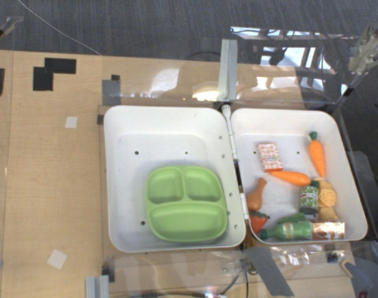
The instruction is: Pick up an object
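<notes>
Right bin (350,160) first: that's where every candidate sits, so plan your pick there. Pink box (269,156) lies flat near the bin's middle, apart from its neighbours, so I judge it the easiest target. One carrot (317,156) lies by the right wall, green top toward the far edge; a second carrot (291,177) lies crosswise just below the box. Drumstick (257,194) rests near the left wall. Toward the near edge things crowd: green can (309,197) touches a yellow biscuit-like piece (327,197), and a green bottle (297,230) lies on its side along the near wall, with a small red item (259,221) jammed in the near-left corner. Expect wall clearance trouble on those. Left bin (123,166) carries a green divided plate (186,202) toward its near-right part; it's flat and wide, so likely a poor grab. Claw state: you can't tell from this frame, so nothing counts as held. Pick not yet started, by my read.
</notes>
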Robot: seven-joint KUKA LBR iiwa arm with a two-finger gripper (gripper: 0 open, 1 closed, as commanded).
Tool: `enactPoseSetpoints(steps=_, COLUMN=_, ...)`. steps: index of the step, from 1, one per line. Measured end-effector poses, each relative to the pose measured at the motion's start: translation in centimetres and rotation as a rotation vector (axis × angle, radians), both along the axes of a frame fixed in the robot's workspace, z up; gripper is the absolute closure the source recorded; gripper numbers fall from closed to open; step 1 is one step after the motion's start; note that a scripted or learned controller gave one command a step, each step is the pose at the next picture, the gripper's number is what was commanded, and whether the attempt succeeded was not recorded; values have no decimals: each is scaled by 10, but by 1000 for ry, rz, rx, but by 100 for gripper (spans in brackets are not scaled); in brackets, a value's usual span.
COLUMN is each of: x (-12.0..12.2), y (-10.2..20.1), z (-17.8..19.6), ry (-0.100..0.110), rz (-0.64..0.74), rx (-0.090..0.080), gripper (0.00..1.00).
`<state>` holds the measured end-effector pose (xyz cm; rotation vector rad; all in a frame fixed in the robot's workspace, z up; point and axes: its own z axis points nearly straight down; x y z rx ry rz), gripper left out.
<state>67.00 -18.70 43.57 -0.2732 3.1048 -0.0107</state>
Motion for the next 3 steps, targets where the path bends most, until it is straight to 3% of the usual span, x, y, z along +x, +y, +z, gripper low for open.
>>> enactPoseSetpoints(steps=1, x=-40, y=-19, z=-88, ry=19, rz=49, rx=4, gripper=100)
enactPoseSetpoints(steps=2, x=1, y=-16, z=-36, ry=9, rz=-49, rx=3, gripper=100)
enactPoseSetpoints(steps=3, x=-1, y=-17, z=58, ry=4, rz=-49, rx=2, gripper=100)
